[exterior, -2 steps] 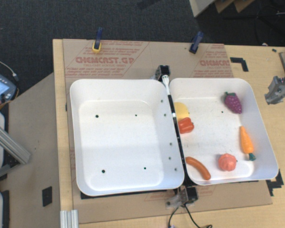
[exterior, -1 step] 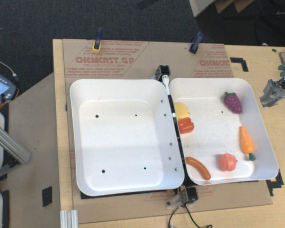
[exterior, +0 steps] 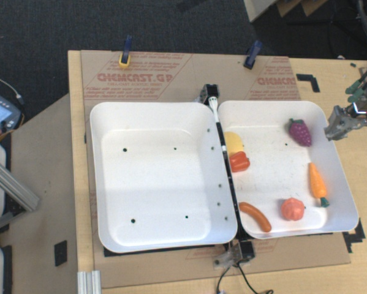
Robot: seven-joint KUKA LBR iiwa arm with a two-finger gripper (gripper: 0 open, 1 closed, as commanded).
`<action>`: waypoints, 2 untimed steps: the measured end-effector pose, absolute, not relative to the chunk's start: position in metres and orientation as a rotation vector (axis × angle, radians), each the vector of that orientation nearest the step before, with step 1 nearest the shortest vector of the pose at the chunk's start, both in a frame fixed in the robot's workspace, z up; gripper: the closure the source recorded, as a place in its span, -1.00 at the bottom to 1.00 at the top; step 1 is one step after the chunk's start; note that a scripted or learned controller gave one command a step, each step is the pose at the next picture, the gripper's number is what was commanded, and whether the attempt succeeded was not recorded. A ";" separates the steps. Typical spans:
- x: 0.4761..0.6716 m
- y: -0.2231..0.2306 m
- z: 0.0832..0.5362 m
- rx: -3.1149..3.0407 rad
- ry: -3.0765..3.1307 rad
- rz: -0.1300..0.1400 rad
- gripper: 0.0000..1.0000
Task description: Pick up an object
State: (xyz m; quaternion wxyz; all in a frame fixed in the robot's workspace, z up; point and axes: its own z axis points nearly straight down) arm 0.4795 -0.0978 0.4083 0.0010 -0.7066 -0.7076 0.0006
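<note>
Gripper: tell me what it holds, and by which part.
Nothing is held. The gripper hangs at the right bin's outer edge, beside the purple grapes but apart from them; no object sits in it.

Grapes (exterior: 299, 132), carrot (exterior: 317, 183), sausage (exterior: 255, 216) inside right bin (exterior: 275, 116), beside left bin (exterior: 109, 118)

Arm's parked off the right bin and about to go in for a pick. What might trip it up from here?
1. The hand sits outside the right bin, at its right rim. A low approach could clip that wall.
2. The grapes are the nearest item but small and rounded, so they may slip out.
3. The yellow piece and red piece touch each other against the divider; a grasp there may hit the wall or catch both.
</note>
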 end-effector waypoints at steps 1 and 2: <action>0.480 -0.082 0.404 -2.219 -2.222 0.001 1.00; 0.480 -0.068 0.418 -2.222 -2.226 -0.004 1.00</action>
